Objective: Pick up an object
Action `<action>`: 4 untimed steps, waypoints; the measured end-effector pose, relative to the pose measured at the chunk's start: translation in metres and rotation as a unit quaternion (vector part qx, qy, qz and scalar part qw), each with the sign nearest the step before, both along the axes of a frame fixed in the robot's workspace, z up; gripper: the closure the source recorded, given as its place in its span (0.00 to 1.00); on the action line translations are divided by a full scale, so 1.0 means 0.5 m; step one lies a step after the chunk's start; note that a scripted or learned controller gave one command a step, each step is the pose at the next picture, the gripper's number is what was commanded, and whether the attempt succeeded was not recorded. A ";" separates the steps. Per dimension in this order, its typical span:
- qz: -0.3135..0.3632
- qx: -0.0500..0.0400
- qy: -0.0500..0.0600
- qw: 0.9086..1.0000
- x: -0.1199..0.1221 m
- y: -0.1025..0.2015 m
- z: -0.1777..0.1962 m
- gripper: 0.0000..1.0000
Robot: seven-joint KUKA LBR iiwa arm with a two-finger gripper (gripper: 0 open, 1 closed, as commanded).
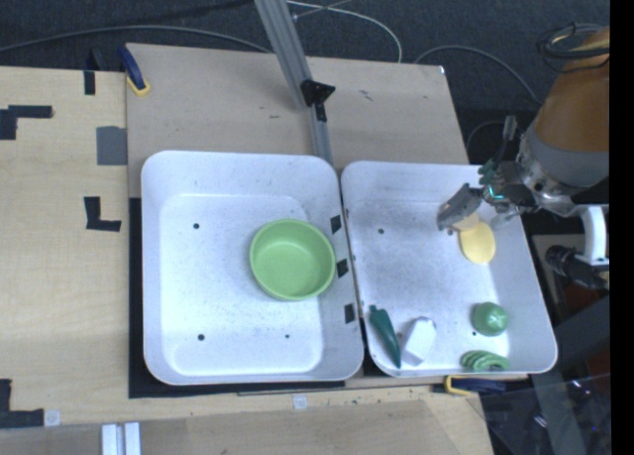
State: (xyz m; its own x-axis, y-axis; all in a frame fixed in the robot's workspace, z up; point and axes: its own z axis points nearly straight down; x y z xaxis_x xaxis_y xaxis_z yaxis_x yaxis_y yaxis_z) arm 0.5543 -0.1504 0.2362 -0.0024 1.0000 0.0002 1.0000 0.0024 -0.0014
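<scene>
1. Bench [228, 116] carries 2 shallow white bins side by side: left bin [168, 344], right bin [396, 195].
2. Left bin holds 1 green bowl [291, 260], upright, sitting right of the bin's centre, near the shared edge.
3. Right bin holds several small things: yellow oval piece [478, 243] at upper right, green round piece [489, 319] lower right, flat green ribbed piece [484, 361] at the bottom right corner, white block [419, 337] near the bottom middle, dark green stick [384, 335] just left of the white block, tilted.
4. Arm [575, 116] reaches in from the right, orange band above grey wrist, over the right bin's upper right edge.
5. Pincer [462, 211] hangs over the right bin, just beside the yellow oval piece on its upper left side; contact not clear.
6. Pincer state: cannot tell, tips too blurred and dark to read. Nothing seen between them.
7. Yellow oval piece lies on the bin floor, close to the right wall.
8. Grey pole [282, 27] slants across the bench from the top, ending at the bins' shared top edge.
9. Blue and yellow clamp [133, 70] sits at the bench's top left corner.
</scene>
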 end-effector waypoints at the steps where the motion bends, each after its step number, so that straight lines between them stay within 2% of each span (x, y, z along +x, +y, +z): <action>1: 0.000 0.000 0.000 1.000 0.000 0.000 0.000 0.00; 3: -0.001 0.001 0.004 1.000 -0.031 0.007 -0.238 0.00; 4: -0.001 -0.001 0.000 1.000 -0.031 0.008 -0.297 0.00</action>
